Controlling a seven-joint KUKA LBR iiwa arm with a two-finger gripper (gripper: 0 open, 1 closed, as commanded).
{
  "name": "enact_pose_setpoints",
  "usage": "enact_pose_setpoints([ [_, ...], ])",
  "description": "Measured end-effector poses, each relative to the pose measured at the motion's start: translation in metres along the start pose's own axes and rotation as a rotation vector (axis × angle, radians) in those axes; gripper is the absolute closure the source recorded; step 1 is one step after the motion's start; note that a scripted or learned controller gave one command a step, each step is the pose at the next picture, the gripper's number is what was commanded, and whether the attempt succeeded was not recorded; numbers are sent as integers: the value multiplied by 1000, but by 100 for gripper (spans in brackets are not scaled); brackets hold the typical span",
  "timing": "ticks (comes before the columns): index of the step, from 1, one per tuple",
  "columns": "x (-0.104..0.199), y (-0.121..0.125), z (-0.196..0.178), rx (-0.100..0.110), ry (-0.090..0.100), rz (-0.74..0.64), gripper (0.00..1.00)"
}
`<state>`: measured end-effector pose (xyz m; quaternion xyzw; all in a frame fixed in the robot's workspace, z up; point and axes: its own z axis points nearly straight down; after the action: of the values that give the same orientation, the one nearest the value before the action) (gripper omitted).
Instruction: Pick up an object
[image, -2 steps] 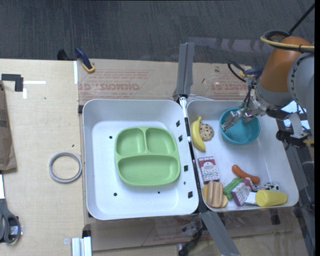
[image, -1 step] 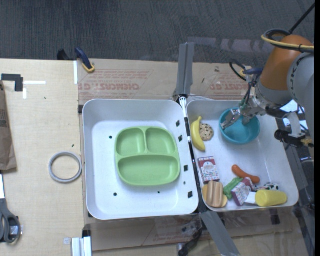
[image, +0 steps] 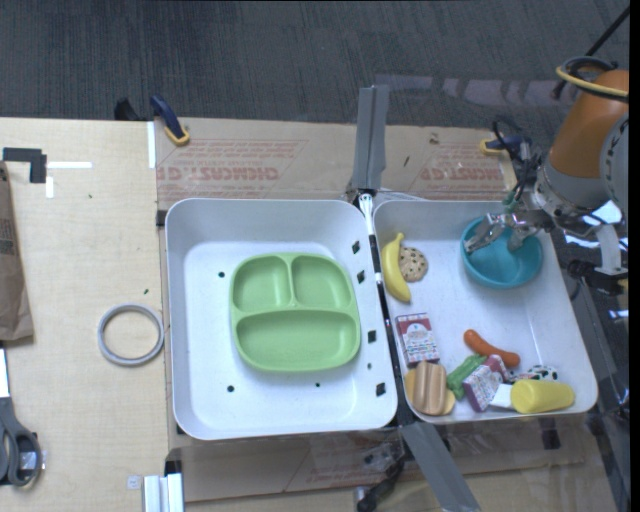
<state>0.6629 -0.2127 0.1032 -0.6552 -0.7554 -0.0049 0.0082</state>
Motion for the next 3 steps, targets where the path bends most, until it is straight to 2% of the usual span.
enact_pose_setpoints([
  [1, 50, 3, -5, 1, -19, -358, 0],
  [2, 51, 5, 0, 0, -21, -322, 0],
  [3, 46, 5, 0, -2, -13, -198, 0],
])
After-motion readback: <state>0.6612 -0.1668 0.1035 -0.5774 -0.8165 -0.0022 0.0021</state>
